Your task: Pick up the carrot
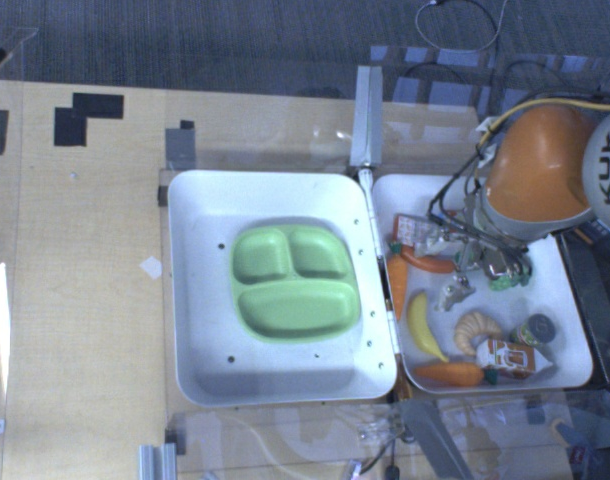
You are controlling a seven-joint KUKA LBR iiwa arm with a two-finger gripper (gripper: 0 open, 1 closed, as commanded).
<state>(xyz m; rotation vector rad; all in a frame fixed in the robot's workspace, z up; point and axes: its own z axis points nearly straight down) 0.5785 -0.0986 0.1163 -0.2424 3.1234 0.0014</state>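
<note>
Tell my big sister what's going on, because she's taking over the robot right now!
Gripper: hanging over the right bin, nothing seen between its fingers.
Carrot: lying along the right bin's left wall, next to the banana.
Green divided plate: in the left bin.
Done: arm is over the correct bin.
Left: move left to the carrot, grasp it, lift it.

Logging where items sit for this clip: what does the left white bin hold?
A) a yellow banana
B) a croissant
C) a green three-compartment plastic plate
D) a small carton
C: the green three-compartment plastic plate lies in the left white bin; the banana, croissant and carton lie in the right bin.
</note>
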